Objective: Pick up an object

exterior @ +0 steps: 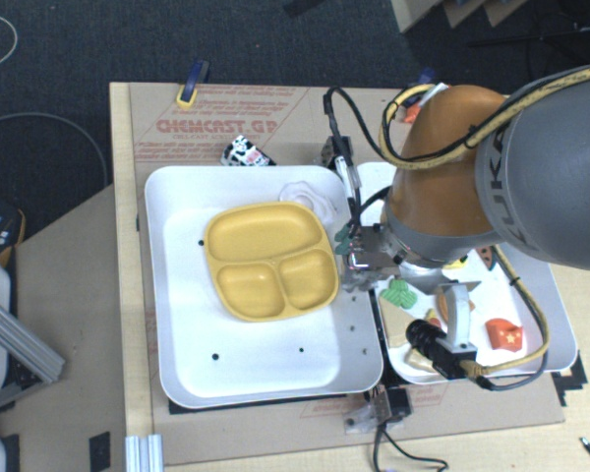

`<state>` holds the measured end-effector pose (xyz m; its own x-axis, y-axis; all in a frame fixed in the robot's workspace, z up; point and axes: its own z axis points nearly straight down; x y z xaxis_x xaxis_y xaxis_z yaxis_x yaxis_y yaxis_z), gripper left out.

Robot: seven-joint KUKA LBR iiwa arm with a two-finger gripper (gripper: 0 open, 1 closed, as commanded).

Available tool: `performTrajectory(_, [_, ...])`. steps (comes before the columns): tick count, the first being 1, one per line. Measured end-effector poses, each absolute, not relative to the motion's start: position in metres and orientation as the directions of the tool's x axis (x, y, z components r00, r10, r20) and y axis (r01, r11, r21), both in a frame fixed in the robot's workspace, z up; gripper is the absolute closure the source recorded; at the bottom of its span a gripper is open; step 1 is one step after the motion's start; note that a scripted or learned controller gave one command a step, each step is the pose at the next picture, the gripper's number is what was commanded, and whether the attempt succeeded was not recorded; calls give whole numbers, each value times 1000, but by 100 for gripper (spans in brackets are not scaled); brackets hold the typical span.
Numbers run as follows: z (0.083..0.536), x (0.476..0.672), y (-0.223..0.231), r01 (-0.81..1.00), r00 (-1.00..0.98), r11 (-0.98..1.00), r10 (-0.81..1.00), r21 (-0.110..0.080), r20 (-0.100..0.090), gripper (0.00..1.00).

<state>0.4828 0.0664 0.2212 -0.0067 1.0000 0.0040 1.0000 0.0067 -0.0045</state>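
Observation:
A yellow three-compartment plate [272, 260] lies in the left white bin [177, 303]. The grey arm with its orange band [442, 155] reaches in from the right and hangs over the divide between the two bins. My gripper [362, 260] sits low at the left edge of the right bin [556, 327], just right of the plate's rim. A green object [399, 295] lies right below the wrist, and an orange-red object [504, 334] lies farther right. A yellow piece [458, 261] peeks out under the arm.
A clear crumpled plastic piece [308, 196] rests at the left bin's far edge. A black-and-white toy [244, 152] and a blue-yellow clamp [190, 85] lie on the cardboard behind the bins. Black cables [339, 126] loop beside the arm.

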Motion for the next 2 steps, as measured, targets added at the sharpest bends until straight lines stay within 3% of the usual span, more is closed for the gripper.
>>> performTrajectory(2, [218,491,61,1000,-1,1,1000,-1,1,100])
